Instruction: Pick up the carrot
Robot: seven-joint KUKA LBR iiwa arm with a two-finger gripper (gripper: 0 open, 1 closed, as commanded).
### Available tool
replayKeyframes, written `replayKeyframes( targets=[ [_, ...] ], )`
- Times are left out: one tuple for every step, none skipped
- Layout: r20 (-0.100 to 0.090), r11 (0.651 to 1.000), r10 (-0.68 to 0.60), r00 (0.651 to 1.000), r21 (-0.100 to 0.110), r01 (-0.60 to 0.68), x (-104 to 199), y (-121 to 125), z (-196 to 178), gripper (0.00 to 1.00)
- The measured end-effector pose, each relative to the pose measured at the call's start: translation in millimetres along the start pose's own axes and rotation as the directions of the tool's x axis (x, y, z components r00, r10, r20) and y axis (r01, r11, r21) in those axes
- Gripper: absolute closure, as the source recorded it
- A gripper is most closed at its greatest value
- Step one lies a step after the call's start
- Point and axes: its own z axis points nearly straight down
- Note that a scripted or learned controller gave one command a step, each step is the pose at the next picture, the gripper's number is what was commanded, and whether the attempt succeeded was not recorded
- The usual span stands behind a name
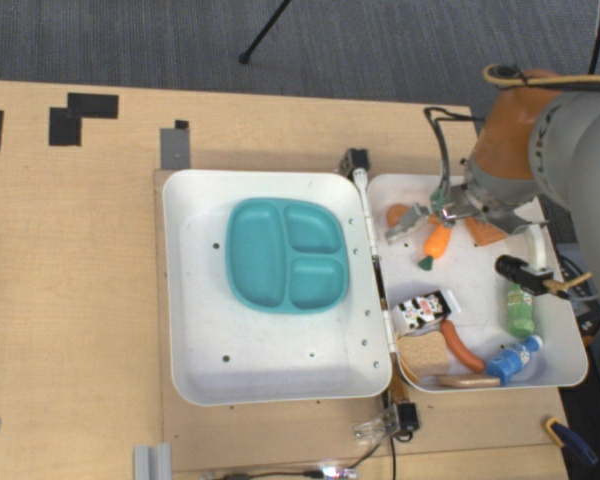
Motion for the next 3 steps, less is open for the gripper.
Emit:
replayKeyframes(
  targets=[
    [0.009, 1.0, -0.005, 1.0, -0.013, 0.006, -1.4, 4.4, -16.3, 1.0],
    [-0.012, 0.994, 0.111, 0.994, 0.006, -0.111, 107.0, 45.9, -100.5, 1.0],
    [-0.008, 0.993, 0.118, 0.993, 0.014, -0.118, 101.0, 42.4, -97.1, 0.0]
  ],
)
